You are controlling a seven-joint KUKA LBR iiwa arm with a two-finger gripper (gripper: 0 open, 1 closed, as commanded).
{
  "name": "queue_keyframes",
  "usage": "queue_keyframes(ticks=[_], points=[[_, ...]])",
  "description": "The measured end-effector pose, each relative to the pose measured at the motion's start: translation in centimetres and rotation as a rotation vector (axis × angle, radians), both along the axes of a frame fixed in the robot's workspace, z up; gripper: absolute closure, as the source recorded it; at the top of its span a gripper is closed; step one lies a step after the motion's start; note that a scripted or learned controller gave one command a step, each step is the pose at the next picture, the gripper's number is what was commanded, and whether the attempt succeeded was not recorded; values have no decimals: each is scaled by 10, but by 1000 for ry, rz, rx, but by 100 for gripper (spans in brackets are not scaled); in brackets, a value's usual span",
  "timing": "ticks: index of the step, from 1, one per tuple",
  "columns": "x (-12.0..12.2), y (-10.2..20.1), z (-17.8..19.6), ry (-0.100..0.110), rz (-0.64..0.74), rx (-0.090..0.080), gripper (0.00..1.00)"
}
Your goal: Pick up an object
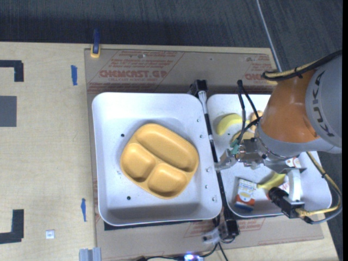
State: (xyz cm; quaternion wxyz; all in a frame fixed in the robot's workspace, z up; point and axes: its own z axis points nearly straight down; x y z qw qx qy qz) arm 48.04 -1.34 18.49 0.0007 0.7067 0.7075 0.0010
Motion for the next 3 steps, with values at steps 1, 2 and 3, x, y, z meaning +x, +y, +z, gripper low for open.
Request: queue_keyframes(ticks=[1, 2, 3], points=[[0, 0, 0, 0, 0, 0, 0], [13, -35, -39, -14, -3, 0, 0], [-1, -109, -96, 3, -2, 0, 0]])
